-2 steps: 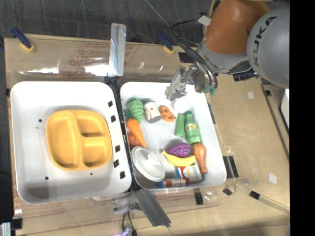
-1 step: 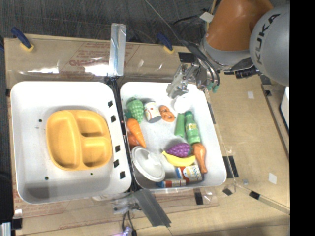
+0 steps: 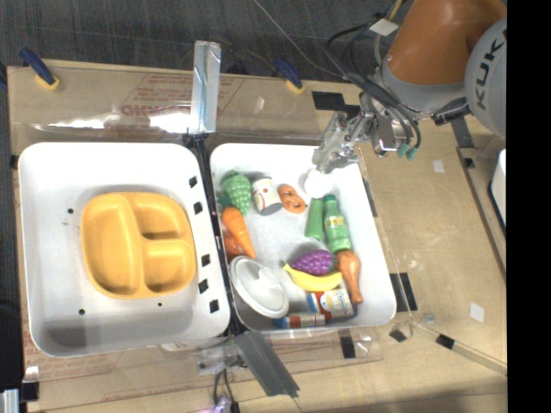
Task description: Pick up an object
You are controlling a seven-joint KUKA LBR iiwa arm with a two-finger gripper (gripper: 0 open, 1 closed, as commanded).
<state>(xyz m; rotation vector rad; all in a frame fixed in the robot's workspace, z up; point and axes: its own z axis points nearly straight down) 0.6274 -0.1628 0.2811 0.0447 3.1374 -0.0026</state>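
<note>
A small white object (image 3: 317, 181), too pale against the bin floor to name, is lying near the far right corner of the right bin (image 3: 376, 231), directly under the end effector (image 3: 337, 151), whose metal fingers are pointing down at it from just above; whether they are spread or closed, or touching it, cannot be told, since they are blurring into the wrist hardware. Around it the toys are crowding: a pretzel-like piece (image 3: 293, 199) and a small can (image 3: 265, 195) to its left, a green bottle (image 3: 314, 217) and a second green bottle (image 3: 337, 227) just nearer, then purple grapes (image 3: 313, 261) resting on a banana (image 3: 312, 277), a drumstick (image 3: 350, 275), a carrot (image 3: 237, 230), a green vegetable (image 3: 235, 190) and a white lidded pot (image 3: 259, 288) partly hiding items along the near wall. The left bin (image 3: 39, 231) is holding a yellow divided tray (image 3: 138, 242) with open floor around it. The arm (image 3: 439, 33) is running off the top right edge.
</note>
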